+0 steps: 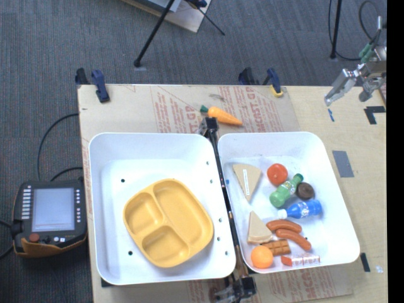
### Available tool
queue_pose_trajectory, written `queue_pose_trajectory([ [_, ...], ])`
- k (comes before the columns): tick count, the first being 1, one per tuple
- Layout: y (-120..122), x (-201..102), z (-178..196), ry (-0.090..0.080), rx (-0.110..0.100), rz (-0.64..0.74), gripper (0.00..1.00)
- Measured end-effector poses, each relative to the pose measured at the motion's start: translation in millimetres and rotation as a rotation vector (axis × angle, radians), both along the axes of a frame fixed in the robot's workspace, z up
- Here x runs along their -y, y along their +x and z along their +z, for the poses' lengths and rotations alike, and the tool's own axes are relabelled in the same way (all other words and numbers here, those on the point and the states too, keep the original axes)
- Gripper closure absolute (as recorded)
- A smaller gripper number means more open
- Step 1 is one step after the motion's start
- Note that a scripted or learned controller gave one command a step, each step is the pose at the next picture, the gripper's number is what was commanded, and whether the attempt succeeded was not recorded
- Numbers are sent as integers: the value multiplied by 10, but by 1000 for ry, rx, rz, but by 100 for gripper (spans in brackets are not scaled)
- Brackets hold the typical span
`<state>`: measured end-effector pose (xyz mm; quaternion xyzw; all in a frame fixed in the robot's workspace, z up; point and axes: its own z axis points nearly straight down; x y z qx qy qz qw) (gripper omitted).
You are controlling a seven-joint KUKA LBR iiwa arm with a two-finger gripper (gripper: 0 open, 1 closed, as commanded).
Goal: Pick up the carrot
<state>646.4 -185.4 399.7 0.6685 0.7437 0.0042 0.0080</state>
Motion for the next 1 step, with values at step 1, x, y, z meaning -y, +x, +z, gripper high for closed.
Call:
queue_pose_trajectory([
  [1,-451,-452,-3134,7,-20,103,0],
])
